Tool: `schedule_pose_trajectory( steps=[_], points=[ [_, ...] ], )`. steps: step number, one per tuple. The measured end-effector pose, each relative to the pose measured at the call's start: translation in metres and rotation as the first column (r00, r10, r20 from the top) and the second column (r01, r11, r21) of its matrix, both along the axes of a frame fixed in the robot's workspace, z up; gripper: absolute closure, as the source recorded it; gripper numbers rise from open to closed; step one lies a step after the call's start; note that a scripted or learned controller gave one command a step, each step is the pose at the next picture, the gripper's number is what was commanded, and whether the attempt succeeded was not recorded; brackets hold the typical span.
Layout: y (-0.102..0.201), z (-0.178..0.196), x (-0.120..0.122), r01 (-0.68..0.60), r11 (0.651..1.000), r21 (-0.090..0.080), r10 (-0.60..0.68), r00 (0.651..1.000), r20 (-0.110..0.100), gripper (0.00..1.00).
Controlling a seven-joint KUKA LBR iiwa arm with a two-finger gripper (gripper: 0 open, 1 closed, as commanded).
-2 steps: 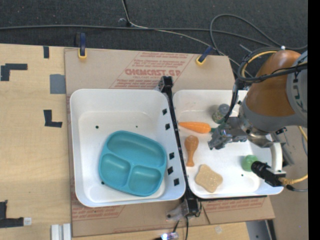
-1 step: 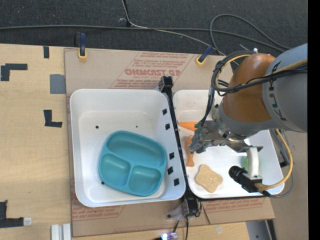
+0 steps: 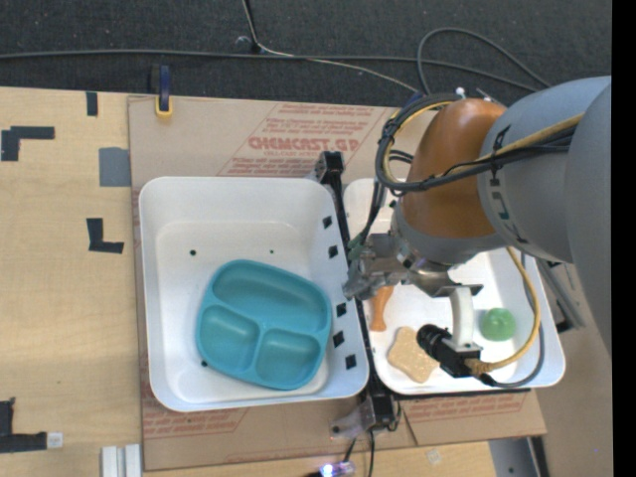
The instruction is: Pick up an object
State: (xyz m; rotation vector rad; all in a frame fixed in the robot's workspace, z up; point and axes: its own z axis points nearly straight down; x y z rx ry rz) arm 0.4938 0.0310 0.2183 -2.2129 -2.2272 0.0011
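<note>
- While the arm [image 3: 452, 182] is reaching in from the right of the camera view, its pincer [image 3: 370, 278] is hanging low over the left edge of the right bin [image 3: 517, 271], close to the divider between the two bins.
- The wrist is covering the pincer from above, so I cannot tell whether it is apart or together, and nothing is showing as held in it.
- An orange carrot-like piece [image 3: 379, 311] is lying just below the pincer in the picture, close against the bin's left wall; whether the two are touching is not clear.
- A tan biscuit-shaped piece [image 3: 409, 356] is sitting near the front of the same bin, and a green ball [image 3: 497, 323] is resting well to its right.
- The left bin [image 3: 159, 217] is holding a teal divided tray [image 3: 263, 324], lying flat and apart from the pincer.
- Both bins are resting on a cardboard sheet on the surface [image 3: 60, 266].
- Judging from this, the step in hand is the approach or the descent onto the orange piece, with the lift not yet done.
- The next move is likely calling for a straight drop over that piece, a firm close, and a lift that is clearing the wall beside it; the wall is leaving little room on that side.
</note>
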Motion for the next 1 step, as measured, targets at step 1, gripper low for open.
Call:
schedule_pose_trajectory(
  steps=[1],
  points=[
    [0.0541, 0.0123, -0.0026, -0.002, 1.0, 0.0, 0.002, 1.0, 0.0, 1.0]
  ],
)
